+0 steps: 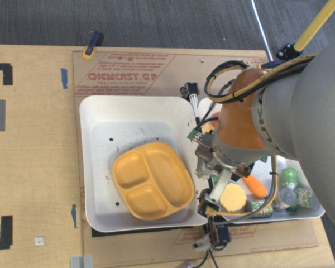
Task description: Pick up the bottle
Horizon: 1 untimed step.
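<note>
Yellow plastic dominates the left white bin [95, 149], where a divided tray [152, 180] with three compartments lies tilted slightly across the bin floor, its lower right corner close to the wall shared with the neighbouring bin. That bin sits on a brown cardboard sheet [123, 74] printed with red lettering, and strips of blue tape [64, 78] mark the bench to its left. Just right of the tray, the gripper [212, 197] hangs low over the near left corner of the right white bin [315, 208], beside a pale yellow round object [233, 197]; whether it is released or clenched cannot be told from this angle, and nothing is visibly caught in it. Above it rise the orange wrist band [240, 116] and the grey arm [307, 105], which cover much of that bin. An orange carrot-shaped toy [255, 186] lies just right of the round object. Farther right, the bottle [289, 187], clear with a green cap, lies near the bin's right wall, apart from the gripper.
</note>
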{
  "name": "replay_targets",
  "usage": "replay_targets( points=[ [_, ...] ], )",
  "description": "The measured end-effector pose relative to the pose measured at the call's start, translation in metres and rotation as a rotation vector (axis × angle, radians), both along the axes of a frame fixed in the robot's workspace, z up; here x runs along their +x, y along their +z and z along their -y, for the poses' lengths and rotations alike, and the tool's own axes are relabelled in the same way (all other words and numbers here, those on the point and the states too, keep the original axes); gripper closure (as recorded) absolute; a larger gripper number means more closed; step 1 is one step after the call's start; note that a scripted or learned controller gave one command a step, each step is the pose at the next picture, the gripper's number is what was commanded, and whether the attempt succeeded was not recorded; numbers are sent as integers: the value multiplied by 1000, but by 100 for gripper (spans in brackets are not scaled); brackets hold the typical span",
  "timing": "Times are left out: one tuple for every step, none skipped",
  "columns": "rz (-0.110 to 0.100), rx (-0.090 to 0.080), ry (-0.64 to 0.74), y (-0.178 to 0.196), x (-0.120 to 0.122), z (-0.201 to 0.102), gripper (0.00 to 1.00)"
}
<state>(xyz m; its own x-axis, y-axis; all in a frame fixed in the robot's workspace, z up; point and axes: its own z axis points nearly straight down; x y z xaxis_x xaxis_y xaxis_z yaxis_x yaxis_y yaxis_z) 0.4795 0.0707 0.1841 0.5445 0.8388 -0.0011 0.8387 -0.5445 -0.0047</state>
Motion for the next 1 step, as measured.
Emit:
replay_targets(
  points=[
    [5,-2,159,0,66,67,100]
  ],
)
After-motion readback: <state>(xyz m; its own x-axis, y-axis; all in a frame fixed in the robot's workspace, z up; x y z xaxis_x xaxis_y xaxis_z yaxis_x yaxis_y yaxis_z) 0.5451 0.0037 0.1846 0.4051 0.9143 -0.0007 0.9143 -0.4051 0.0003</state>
